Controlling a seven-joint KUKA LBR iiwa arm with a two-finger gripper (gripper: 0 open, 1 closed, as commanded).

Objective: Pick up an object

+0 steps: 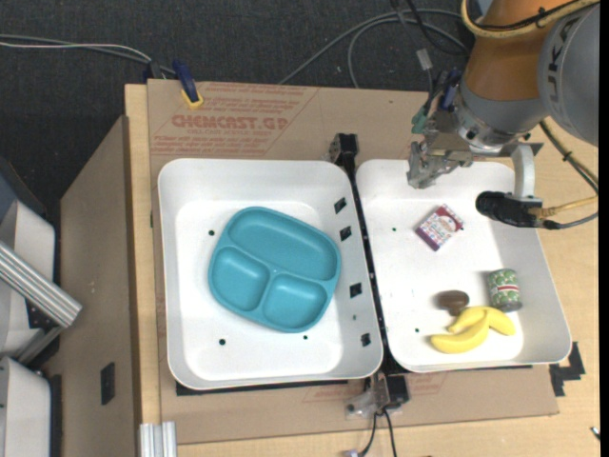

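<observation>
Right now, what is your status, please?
Gripper over right white bin, far edge, holding nothing. Small purple-and-white packet nearest. Nothing between.

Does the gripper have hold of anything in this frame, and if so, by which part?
Nothing is held. The gripper hangs over the far edge of the right bin, with nothing between its fingers. The small purple packet lies apart on the bin floor.

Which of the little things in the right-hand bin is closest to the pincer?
The purple packet: it lies just below the pincer, while the banana, can and brown lump sit at the bin's near end.
</observation>
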